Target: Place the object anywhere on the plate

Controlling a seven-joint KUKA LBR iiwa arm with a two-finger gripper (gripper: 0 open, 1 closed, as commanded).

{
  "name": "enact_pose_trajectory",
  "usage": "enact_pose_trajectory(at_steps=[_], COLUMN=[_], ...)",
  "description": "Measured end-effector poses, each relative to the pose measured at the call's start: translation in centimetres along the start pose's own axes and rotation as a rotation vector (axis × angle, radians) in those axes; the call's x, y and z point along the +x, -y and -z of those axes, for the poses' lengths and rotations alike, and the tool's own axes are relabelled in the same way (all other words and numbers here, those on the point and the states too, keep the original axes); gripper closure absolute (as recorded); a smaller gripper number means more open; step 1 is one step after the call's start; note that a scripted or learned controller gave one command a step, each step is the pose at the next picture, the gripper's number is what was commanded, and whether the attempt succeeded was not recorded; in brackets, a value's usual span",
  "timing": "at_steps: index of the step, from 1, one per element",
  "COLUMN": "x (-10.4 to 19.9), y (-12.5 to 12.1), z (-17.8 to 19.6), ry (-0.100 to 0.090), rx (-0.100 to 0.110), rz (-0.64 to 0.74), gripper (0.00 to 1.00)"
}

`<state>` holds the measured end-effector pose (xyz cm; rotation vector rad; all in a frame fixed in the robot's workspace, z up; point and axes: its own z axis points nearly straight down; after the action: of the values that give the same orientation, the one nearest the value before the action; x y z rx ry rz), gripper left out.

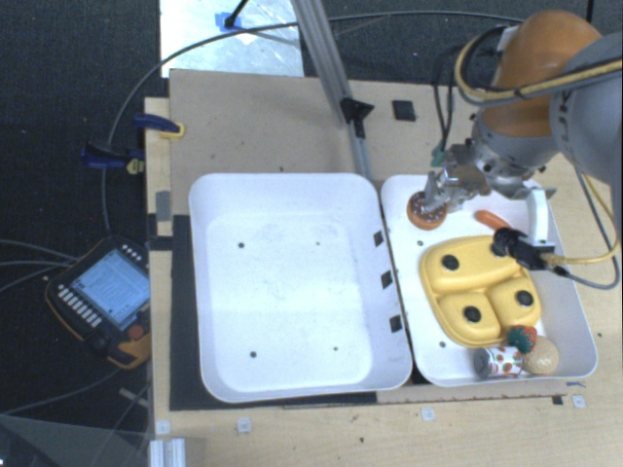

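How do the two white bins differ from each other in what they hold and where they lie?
The left bin looks bare inside apart from small dark dots; the right bin holds a yellow plate and small items. The left bin looks wider than the right bin. The pincer is over the right bin, not the left bin. Both are white, shallow, side by side.

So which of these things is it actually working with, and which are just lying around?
For the job:
- yellow plastic sectioned plate
- small round brown object
- end effector, right above that object

Just lying about:
- orange carrot-like toy
- little toys at the bin's near corner
- left white bin
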<state>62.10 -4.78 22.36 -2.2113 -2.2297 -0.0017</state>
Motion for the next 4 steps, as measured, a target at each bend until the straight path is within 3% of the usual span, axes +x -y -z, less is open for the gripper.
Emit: enact_pose_trajectory(at_steps=[2, 3, 4], x=[10.1, 15.2, 19.9], y=[5.0, 7.0, 8.8], z=[-1.7, -0.1, -0.8], ry=[0.0, -0.002, -0.001], rx=[0.002, 0.0, 0.001], rz=[0.001, 0.002, 0.002], gripper=[1.0, 1.0, 1.0])
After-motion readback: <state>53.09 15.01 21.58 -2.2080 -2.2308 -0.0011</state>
